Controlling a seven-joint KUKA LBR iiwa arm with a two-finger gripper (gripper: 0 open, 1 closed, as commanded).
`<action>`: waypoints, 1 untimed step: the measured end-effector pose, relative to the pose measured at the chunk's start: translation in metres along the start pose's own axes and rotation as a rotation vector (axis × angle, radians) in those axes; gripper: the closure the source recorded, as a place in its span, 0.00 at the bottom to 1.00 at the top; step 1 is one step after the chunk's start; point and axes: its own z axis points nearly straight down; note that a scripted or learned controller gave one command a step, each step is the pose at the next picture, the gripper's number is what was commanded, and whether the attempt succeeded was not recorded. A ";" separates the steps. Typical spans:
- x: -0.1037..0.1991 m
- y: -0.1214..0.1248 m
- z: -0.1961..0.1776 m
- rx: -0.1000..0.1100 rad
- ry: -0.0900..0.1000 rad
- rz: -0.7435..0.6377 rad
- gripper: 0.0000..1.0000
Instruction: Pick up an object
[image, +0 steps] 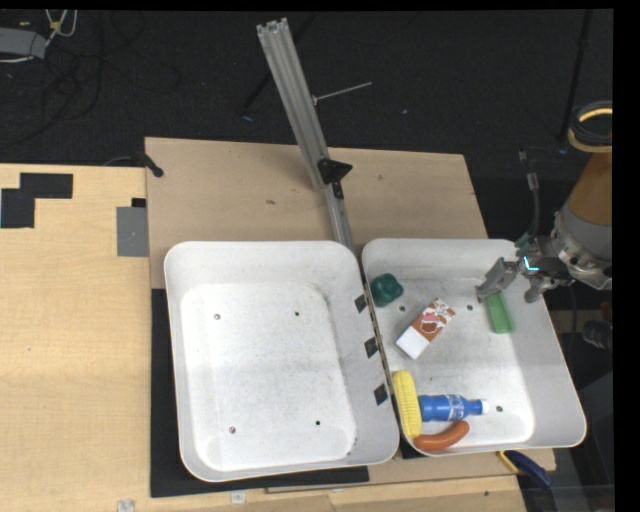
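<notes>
The gripper (512, 280) is seen at the right bin's (560, 400) far right edge, fingers spread, nothing between them. A green block (499, 314) lies just below it. A white-and-red carton (427, 329) is placed mid-bin, a dark green object (386, 290) near the far left corner, and corn (406, 402), a blue bottle (448, 408) and a sausage (441, 436) along the near edge.
</notes>
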 end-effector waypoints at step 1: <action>0.000 0.001 -0.003 -0.004 -0.002 -0.002 0.00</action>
